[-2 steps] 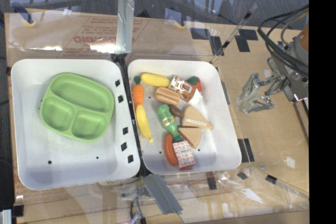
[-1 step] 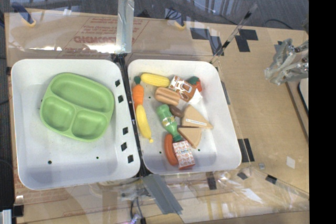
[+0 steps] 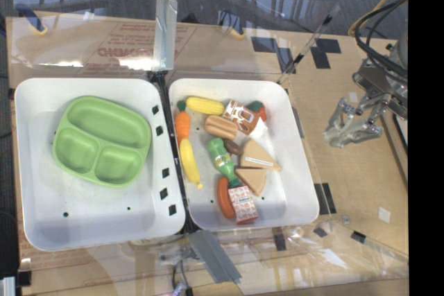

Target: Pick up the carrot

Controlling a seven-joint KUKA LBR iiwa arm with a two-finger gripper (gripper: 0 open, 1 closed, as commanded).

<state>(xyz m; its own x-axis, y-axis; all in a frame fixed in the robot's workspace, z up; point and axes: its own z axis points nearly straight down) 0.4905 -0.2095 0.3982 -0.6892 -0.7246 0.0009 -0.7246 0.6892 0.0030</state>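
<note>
A: Carrot [image 3: 182, 127] sits in the right bin [image 3: 295, 149], hard against its left wall, just beside the divider between the two bins. Green top points to the far rim, orange tip toward you. So its long axis runs roughly along that wall, near to far.

B: And the pincer?

A: Pincer [image 3: 347, 129] is out over the bare table [image 3: 361, 204], right of the right bin and well apart from it. Fingers look spread, nothing between them.

B: So which way do you have to go?

A: Straight left across the whole width of the bin. The carrot is on the far side from the arm, with the rest of the toy food in between: corn [image 3: 205, 105] at the far end, hot dog [image 3: 220, 127] just right of the carrot, banana [image 3: 188, 160] right below its tip, nearly touching.

B: Grip direction?

A: You'd want the fingers closing across the carrot, left to right. My guess is that's tight: one finger has to drop between carrot and bin wall, the other between carrot and hot dog.

B: Risk?

A: Likely clipping the wall, or catching the banana if you come down too near the tip. Aim mid-body.
</note>
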